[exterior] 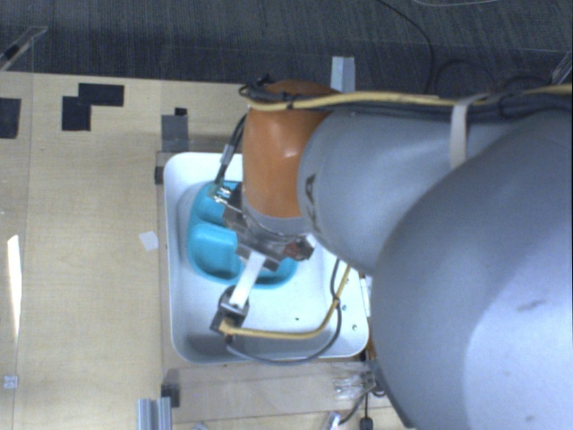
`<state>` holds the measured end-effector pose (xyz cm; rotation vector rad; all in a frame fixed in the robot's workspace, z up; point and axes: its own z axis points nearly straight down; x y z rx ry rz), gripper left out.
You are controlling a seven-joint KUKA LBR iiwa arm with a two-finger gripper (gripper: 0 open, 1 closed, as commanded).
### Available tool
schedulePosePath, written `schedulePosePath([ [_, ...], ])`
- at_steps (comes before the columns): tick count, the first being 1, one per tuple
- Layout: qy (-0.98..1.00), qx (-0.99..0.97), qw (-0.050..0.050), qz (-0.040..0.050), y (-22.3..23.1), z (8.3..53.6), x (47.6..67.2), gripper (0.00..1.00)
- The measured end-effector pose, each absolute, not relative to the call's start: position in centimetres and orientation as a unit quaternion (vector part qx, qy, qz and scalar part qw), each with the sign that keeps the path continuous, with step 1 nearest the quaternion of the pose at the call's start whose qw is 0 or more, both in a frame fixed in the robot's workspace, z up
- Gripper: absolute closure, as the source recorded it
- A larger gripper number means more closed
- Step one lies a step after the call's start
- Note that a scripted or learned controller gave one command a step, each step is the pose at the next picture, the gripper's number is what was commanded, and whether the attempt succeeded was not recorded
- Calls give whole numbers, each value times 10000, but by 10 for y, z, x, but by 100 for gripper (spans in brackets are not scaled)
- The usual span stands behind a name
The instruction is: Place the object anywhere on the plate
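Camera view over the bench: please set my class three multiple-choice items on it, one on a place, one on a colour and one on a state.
1. The blue object lies
A. in the white bin
B. on the bare bench
C. on the dark floor

2. The band above the arm's wrist is
A. green
B. orange
C. white

3. The blue object is
A. fully in view
B. wrapped in cable
C. partly covered by the arm

Answers:
1 A: the blue object sits inside the walls of the white bin.
2 B: the band is orange against the grey arm.
3 C: the wrist hides the object's right side.
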<state>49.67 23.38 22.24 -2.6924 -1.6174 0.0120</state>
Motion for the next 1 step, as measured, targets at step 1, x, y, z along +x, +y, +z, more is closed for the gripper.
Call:
schedulePosePath([
  [1, -5156, -8568, 4, 51, 233, 231, 498, 100],
])
